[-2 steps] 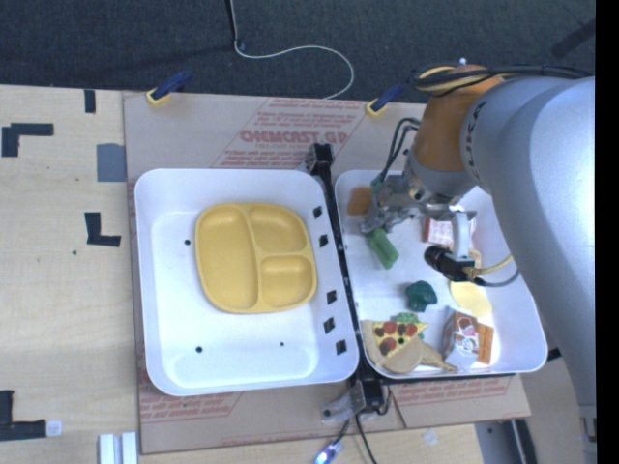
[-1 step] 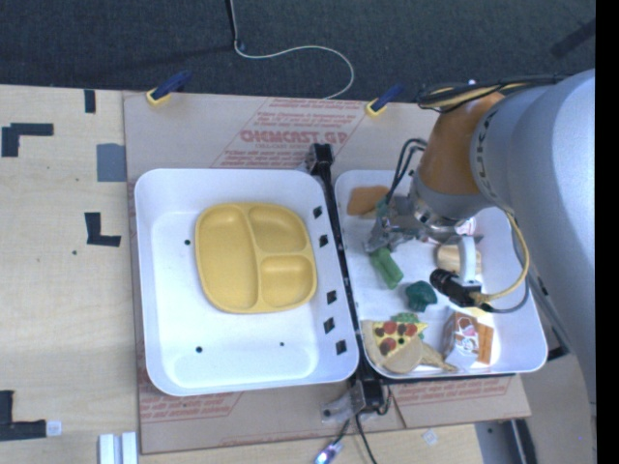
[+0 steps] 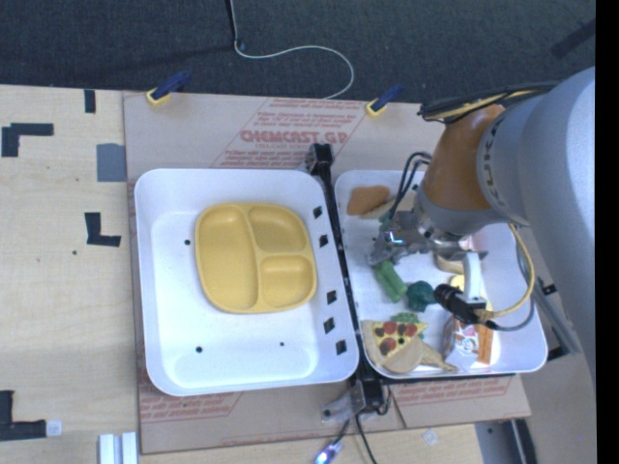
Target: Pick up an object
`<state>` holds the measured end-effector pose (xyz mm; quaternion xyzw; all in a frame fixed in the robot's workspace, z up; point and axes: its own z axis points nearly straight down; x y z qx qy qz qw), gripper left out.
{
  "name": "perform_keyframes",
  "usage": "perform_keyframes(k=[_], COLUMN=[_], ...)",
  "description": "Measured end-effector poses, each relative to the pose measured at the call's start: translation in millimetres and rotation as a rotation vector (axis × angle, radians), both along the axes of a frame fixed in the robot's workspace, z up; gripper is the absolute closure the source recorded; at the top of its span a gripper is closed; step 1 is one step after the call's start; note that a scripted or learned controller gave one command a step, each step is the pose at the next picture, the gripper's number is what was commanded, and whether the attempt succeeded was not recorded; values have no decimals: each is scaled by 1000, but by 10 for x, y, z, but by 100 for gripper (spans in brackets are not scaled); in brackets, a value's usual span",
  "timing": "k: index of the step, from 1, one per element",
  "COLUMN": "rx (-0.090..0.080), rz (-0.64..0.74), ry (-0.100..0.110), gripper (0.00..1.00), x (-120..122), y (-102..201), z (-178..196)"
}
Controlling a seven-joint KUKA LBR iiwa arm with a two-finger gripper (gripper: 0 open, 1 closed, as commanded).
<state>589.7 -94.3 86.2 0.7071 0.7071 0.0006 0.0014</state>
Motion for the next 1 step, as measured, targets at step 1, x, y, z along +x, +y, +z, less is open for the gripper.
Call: perform_keyframes(k=[1], rx=[0], rz=[0], ry=[0], gripper=[0], x=[-344], y=[2], z=[1])
